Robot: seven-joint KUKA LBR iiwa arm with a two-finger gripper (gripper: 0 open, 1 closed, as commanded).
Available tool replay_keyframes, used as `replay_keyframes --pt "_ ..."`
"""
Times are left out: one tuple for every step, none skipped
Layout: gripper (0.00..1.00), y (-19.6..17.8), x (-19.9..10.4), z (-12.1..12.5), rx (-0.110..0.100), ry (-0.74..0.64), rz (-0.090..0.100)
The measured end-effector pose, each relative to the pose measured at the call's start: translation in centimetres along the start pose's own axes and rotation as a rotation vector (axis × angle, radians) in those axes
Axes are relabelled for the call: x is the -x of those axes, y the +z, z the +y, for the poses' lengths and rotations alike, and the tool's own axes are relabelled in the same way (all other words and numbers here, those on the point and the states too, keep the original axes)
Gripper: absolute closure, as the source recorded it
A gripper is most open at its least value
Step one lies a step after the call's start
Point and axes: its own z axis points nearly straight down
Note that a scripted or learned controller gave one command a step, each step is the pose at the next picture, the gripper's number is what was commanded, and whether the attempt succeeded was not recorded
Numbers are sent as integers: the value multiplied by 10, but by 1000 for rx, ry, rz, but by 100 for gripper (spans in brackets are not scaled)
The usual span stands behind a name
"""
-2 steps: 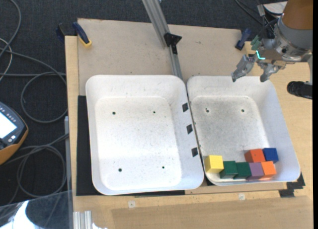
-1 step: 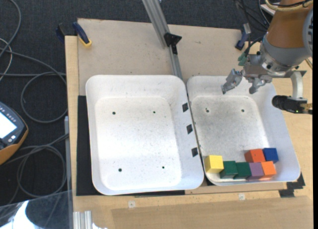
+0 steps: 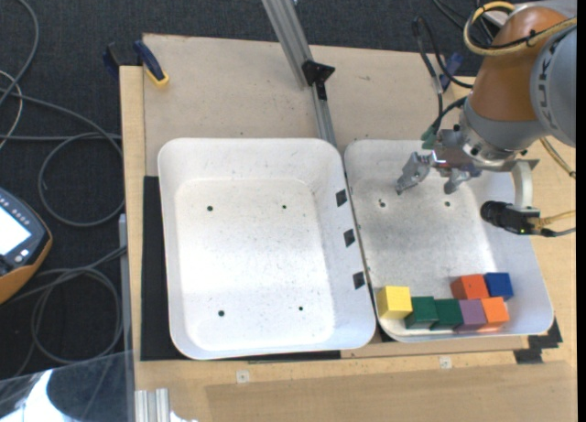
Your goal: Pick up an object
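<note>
I see the blocks huddled along the near edge of the right bin, toward its near-right corner: a yellow cube at the left end, two green blocks beside it, then a purple block, orange block, red block and blue block behind, all touching.

A flat tan wooden bench carries a slanted grey metal pole. A blue-and-yellow clamp grips its far-left corner. Black cables lie on the dark floor.
</note>
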Motion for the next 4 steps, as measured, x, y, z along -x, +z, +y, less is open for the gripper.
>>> replay_keyframes --pt "0 45 -4 -5 2 0 0" --pt "100 30 -4 -3 11 -1 0" --pt "100 -19 -14 -3 15 -3 -2" --pt "100 -40 -15 -2 13 -2 -1"
